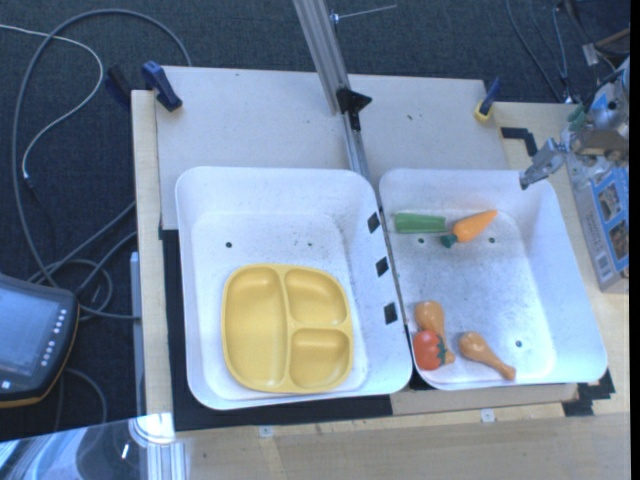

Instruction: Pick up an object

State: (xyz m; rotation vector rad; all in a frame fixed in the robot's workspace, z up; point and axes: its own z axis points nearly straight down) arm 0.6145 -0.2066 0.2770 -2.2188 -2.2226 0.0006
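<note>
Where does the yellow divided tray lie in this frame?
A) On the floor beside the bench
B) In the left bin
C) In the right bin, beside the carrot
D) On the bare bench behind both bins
B: the yellow divided tray rests flat in the left bin, while the carrot and the other toy foods lie in the right bin.

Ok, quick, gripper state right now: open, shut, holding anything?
Gripper: cannot be told; it sits at the right bin's far right corner, with nothing visibly held.
</note>
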